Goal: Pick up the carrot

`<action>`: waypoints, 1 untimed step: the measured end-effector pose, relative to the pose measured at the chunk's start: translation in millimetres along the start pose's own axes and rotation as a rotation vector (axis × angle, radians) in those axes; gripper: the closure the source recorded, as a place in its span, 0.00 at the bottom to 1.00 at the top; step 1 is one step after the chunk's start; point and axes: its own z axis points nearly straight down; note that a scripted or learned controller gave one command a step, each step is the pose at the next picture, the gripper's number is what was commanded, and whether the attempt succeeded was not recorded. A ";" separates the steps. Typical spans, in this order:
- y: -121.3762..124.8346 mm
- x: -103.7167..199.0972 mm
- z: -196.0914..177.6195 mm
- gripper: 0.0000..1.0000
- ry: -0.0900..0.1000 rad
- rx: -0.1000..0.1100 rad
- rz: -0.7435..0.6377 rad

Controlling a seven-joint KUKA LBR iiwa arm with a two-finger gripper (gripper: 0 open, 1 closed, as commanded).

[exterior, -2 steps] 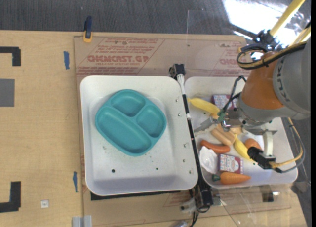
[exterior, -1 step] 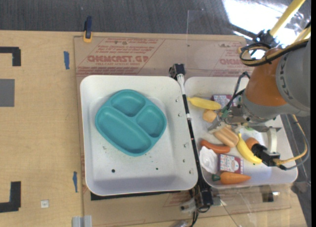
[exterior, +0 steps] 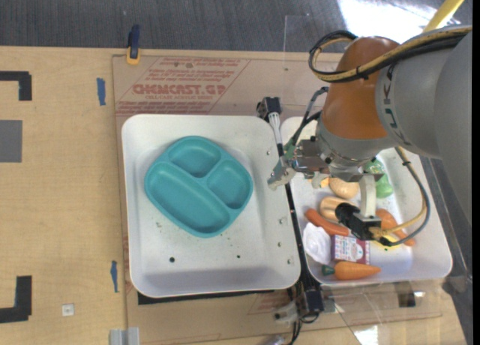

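Against the near wall of the right bin (exterior: 431, 257) lies the toy carrot (exterior: 356, 269), probably light, stiff and slick, best pinched across its thick middle; the gripper (exterior: 289, 167) hovers far-left of it, open or closed I cannot tell.

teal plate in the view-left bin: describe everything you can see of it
The teal plate is a rounded, glossy, plastic-looking dish with three compartments: two small ones on the far side, one long one nearer the camera. It lies flat, right side up, turned diagonally, about mid-floor in the view-left white bin. Only the bin floor touches it.
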 end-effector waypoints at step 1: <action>10.0 -72.9 2.3 1.00 -0.008 0.003 -0.394</action>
